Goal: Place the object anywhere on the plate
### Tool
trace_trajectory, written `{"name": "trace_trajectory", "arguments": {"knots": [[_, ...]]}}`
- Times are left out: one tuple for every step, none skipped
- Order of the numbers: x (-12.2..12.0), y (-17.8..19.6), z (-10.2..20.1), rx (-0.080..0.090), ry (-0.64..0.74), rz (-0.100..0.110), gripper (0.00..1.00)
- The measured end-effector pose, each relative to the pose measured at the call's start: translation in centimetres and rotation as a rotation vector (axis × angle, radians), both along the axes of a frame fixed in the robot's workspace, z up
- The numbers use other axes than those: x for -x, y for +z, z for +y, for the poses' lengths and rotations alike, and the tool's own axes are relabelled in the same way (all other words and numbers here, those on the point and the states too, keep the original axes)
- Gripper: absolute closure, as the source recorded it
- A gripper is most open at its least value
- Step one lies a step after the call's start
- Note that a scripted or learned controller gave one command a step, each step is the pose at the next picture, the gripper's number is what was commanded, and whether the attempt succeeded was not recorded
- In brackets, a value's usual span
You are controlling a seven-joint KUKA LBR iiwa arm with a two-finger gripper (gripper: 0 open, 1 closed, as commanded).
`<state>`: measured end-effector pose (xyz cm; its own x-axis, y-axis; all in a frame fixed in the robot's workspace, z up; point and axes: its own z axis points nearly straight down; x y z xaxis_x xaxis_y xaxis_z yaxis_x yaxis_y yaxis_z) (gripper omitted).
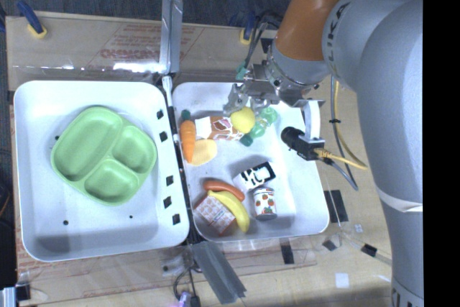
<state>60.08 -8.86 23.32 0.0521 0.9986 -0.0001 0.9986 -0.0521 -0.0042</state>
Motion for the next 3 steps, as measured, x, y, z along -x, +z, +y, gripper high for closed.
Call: {"name": "trace_trajectory", "arguments": {"knots": [[-2.9, -3.6, 9.3, 0.0, 0.151, 0.0, 1.0], [-2.4, -4.4, 16.4, 0.0, 0.282, 0.001, 1.0], [-2.4, -4.4, 16.4, 0.0, 0.282, 0.001, 0.0]]}}
